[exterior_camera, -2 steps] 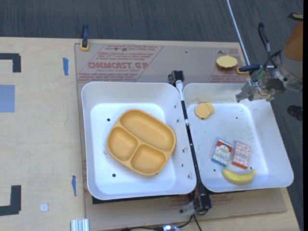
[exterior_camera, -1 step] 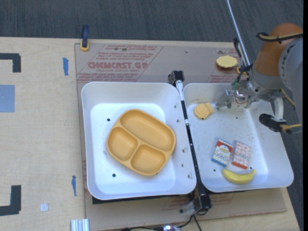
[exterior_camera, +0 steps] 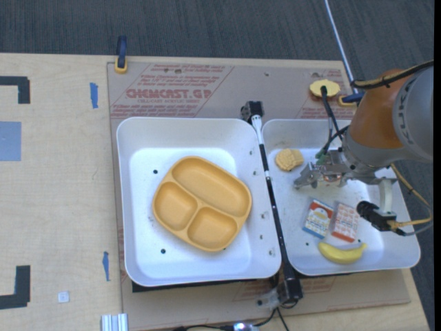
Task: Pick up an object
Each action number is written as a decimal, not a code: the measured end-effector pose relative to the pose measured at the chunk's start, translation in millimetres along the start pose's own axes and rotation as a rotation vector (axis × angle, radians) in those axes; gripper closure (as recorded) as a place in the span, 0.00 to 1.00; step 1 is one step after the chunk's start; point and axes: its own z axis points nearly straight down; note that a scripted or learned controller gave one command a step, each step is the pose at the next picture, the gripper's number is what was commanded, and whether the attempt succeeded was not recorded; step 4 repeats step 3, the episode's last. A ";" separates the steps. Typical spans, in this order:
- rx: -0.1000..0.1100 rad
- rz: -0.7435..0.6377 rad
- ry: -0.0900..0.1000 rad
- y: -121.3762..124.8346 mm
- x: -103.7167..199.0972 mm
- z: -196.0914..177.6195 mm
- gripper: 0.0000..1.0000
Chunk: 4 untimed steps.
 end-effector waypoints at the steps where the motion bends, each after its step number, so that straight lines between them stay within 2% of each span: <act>1: 0.002 0.000 0.001 -33.3 33.4 -0.4 0.00; 2: -0.001 0.001 0.000 -32.6 33.3 -10.4 1.00; 3: 0.004 0.000 0.001 -101.9 66.3 -99.3 1.00; 4: 0.004 0.000 0.001 -101.9 66.3 -99.3 1.00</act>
